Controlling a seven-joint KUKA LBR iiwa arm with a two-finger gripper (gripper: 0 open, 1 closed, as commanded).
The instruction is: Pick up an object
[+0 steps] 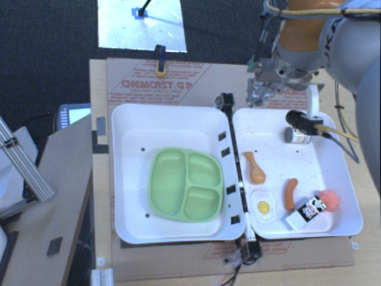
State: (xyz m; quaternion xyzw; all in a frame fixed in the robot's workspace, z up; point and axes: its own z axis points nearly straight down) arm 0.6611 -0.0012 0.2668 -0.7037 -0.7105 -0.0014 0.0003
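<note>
My gripper (256,95) hangs over the back left rim of the right bin (345,177), with nothing visible in it. In that bin lie an orange drumstick-shaped toy (256,168), a fried egg toy (263,207), a reddish sausage (290,193), a white carton with black patches (308,212) and a pink ball-like toy (330,199). A small grey can (297,136) lies near the bin's back, just right of and below the gripper. The toys at the front sit well apart from the gripper.
The left bin (128,159) holds a green divided plate (184,185). A black divider (233,159) runs between the bins. A black part with a yellow cable (306,123) hangs from the arm over the can. A shiny panel (141,15) lies behind the bench.
</note>
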